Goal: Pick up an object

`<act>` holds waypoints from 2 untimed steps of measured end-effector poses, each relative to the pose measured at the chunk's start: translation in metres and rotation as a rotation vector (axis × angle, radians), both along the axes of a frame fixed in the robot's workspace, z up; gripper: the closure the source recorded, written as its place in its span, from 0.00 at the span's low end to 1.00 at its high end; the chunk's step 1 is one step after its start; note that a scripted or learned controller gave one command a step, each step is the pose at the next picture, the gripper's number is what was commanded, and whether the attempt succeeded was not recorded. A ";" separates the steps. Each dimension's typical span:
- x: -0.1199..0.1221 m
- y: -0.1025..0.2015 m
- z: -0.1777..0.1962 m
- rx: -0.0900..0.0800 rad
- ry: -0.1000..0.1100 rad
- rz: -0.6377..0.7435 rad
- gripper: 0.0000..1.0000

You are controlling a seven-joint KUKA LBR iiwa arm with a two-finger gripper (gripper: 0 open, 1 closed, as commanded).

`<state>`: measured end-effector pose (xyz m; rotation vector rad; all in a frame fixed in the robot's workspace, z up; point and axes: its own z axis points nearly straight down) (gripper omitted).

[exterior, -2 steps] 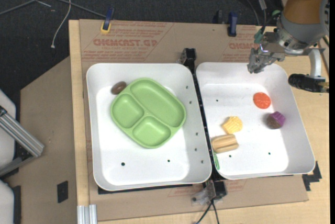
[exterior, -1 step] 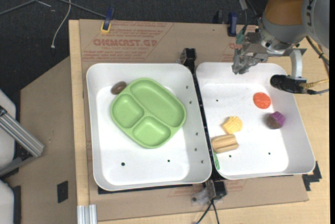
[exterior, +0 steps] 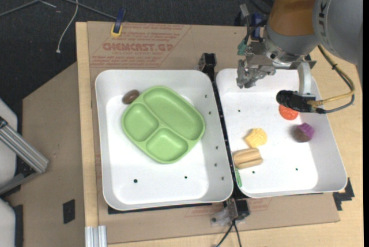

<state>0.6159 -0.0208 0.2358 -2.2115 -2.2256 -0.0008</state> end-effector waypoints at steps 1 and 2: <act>-0.015 0.049 -0.013 -0.001 0.002 -0.001 1.00; -0.026 0.102 -0.022 0.000 0.001 0.000 1.00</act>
